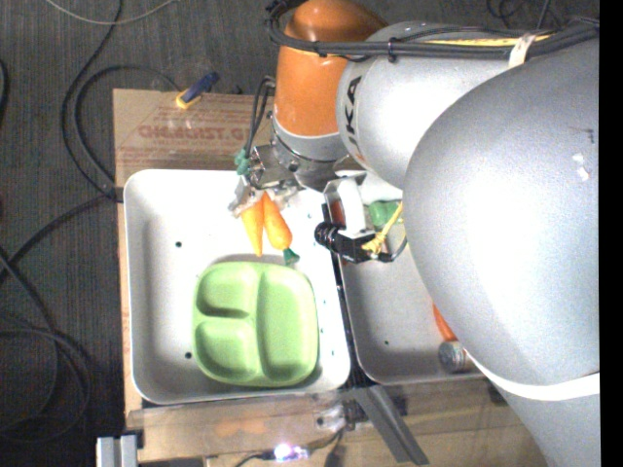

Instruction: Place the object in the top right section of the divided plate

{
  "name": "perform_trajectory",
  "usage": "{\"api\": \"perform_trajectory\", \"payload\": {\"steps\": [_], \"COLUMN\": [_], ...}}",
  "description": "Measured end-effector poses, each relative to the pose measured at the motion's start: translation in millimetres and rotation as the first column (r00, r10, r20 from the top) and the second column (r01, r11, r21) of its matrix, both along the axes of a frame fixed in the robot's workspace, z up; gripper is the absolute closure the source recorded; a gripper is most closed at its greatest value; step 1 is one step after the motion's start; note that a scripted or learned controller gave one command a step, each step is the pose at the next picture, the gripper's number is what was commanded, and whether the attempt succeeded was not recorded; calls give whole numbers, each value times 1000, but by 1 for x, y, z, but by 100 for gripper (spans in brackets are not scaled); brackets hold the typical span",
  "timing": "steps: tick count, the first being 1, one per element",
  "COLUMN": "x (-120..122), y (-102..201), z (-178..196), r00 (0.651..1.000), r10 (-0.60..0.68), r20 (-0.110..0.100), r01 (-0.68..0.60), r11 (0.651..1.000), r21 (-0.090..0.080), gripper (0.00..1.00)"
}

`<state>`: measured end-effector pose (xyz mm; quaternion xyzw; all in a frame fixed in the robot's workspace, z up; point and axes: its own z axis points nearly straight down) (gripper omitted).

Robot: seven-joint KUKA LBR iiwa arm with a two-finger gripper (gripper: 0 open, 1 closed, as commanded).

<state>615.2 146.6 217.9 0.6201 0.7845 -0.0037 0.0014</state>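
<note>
The gripper (261, 195) is clamped on a carrot (267, 222), hanging just above the green plate (257, 325) in the left bin (156, 261).

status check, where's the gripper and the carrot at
Gripper above left bin, shut on carrot. Carrot hangs just past the green divided plate, not yet in a section. Nothing between them.

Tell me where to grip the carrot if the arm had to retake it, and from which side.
Grip the carrot across its thick orange middle, coming straight down from above. It hangs just under the gripper, above the left bin beside the green divided plate, with its green tip pointing toward the plate. The body tapers at both ends, so the middle offers the widest, steadiest hold.
</note>
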Motion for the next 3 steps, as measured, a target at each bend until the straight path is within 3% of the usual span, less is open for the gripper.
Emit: {"api": "perform_trajectory", "payload": {"steps": [1,2,3], "x": [-52,-53,-53], "y": [29,15,15], "z": [-15,11,12], "r00": [974,987,988], "r10": [228,158,157], "r20": [-1,-1,-1], "r01": [-228,-158,-157], "r11": [974,987,988], "r21": [4,6,5], "gripper": [100,100,0]}}
